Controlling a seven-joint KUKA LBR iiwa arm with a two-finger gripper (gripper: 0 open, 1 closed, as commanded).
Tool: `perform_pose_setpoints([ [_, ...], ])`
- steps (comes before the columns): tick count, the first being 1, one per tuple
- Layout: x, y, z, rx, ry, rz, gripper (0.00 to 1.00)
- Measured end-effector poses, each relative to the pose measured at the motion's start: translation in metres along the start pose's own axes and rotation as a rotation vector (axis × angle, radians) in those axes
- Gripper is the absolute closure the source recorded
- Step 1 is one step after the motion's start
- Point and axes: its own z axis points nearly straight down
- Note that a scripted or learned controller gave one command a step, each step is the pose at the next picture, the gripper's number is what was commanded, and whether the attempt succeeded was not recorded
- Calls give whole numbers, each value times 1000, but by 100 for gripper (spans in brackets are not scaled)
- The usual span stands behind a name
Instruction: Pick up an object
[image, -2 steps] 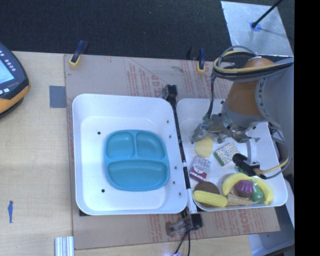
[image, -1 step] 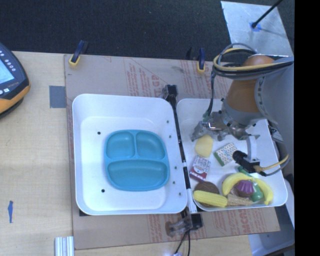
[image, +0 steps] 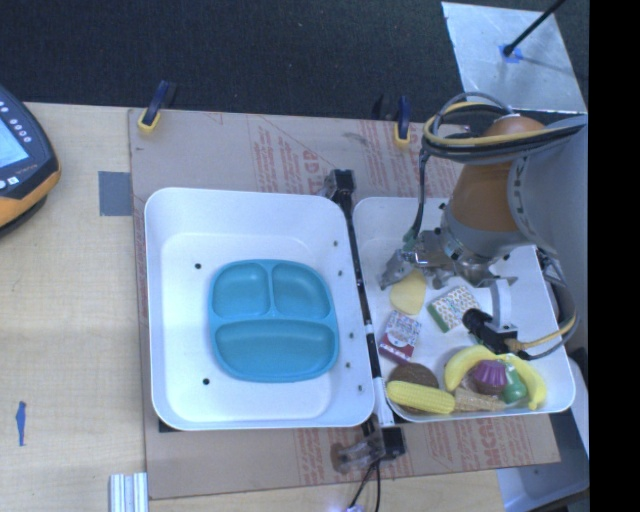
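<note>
My gripper (image: 412, 264) hangs low over the upper left part of the right bin (image: 560, 330), under the grey arm with its orange band (image: 487, 200). Just below it lies a pale yellow piece (image: 408, 294); whether the two touch I cannot tell. A red and white packet (image: 401, 336) and a green and white box (image: 452, 307) lie close by. Along the bin's near edge sit a corn cob (image: 421, 398), a brown round piece (image: 414, 375), a banana (image: 462, 366), a purple piece (image: 490, 377) and a green piece (image: 515, 392).
The left bin (image: 170, 250) holds a blue divided plate (image: 273, 320). A black divider (image: 357, 290) runs between the bins. A yellow and black cable (image: 540, 345) loops over the right bin's right side. An orange handset (image: 20, 150) lies far left.
</note>
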Motion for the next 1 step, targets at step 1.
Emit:
perform_pose_setpoints([
  [1, -4, 2, 0, -4, -1, 0, 0],
])
